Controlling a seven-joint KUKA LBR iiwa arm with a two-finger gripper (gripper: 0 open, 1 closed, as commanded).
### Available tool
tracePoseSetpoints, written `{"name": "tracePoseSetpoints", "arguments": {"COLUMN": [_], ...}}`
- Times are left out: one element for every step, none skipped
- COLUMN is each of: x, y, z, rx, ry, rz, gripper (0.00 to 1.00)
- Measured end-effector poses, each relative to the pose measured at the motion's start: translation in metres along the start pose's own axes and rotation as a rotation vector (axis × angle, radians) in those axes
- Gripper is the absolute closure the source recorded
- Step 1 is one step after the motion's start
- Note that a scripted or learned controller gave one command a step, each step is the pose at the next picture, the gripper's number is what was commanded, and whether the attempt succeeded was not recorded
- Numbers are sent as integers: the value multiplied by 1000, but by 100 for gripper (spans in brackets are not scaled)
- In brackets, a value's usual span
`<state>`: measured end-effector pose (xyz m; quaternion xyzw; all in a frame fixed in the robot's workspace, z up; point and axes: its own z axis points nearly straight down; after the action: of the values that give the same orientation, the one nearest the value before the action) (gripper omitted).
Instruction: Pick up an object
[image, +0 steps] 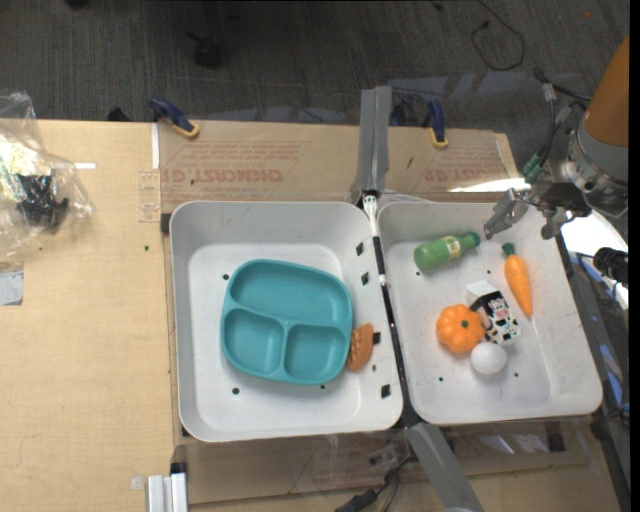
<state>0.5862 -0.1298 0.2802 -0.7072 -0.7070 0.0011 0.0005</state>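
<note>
The right bin (560, 385) holds a green bottle (446, 250) lying on its side, an orange carrot (518, 283), a small orange pumpkin (459, 329), a white ball (489, 358) and a black-and-white toy (497, 312). My gripper (527, 220) hangs above the bin's far right corner, just beyond the carrot's green top and to the right of the bottle. Its fingers (504, 213) are spread open with nothing between them.
In the left bin (195, 400) lie a teal divided plate (287, 322) and a brown pastry-like item (360, 346) against its right edge. Clamps (178, 120) hold cardboard behind the bins. A plastic bag (35, 185) lies at the far left.
</note>
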Motion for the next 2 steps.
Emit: {"name": "tracePoseSetpoints", "arguments": {"x": [-83,-77], "y": [35,19], "z": [118,189], "rx": [2,2], "ry": [0,10], "rz": [88,85], "gripper": [0,0]}}
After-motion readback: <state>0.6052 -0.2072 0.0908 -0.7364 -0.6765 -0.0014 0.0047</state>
